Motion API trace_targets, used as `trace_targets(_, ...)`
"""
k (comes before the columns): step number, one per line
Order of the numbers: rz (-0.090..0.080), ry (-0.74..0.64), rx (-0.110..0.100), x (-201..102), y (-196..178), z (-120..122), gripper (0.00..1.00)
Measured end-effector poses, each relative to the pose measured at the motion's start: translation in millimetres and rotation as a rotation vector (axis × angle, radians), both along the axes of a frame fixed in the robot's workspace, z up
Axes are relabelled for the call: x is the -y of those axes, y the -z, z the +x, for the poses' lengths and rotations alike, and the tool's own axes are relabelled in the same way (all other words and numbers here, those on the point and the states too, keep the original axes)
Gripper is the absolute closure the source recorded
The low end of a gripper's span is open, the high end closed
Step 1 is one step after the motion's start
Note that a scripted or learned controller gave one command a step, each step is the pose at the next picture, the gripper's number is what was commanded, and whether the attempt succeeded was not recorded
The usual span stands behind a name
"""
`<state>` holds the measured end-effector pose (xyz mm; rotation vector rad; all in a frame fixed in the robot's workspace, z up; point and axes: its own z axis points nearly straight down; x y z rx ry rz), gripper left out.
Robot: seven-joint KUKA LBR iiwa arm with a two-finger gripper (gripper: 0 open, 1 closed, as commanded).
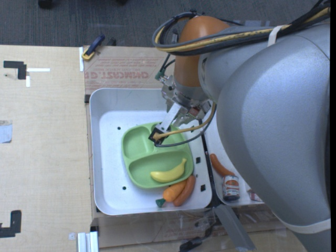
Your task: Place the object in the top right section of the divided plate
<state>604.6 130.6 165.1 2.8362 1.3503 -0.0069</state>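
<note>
A green divided plate (137, 142) lies in the left white bin (107, 156). A yellow banana (169, 172) rests in the plate's large near section. My gripper (182, 115) hangs over the plate's far right section, which it largely covers. I see no object between the gripper and the plate. An orange carrot (170, 192) and a reddish sausage (185, 190) lie on the bin floor, touching the plate's near edge.
In the right bin, an orange-red sausage-like piece (220, 165) and a small jar (230, 187) lie under the arm. The arm's grey body (278, 125) covers most of that bin. Bare bin floor shows left of the plate.
</note>
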Motion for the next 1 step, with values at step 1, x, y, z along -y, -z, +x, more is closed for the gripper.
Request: trace_targets(1, 0.001, -0.02, 0.01, 16.3, 70.7, -62.8, 1.0)
